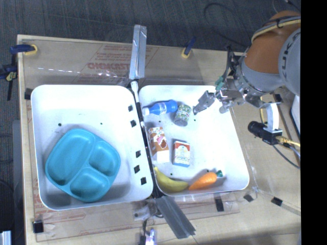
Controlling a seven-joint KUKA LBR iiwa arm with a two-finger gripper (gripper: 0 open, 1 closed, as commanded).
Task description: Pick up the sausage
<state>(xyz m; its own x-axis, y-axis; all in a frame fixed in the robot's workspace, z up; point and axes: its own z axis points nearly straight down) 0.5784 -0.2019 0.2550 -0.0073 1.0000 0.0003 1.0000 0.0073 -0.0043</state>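
Observation:
The sausage [158, 139] is a reddish-brown piece on a white pack, lying lengthwise in the right bin [232, 137] close to the divider. My gripper [205, 101] hangs over the back of that bin, just right of a small can [182, 114]. It is well up and to the right of the sausage and not touching it. Nothing shows in the gripper.
A blue bottle [162, 107] lies behind the sausage and a small red box [181, 152] sits to its right. A banana [169, 181] and a carrot [204, 179] rest along the front wall. The left bin [46, 98] holds a blue divided plate [82, 163].

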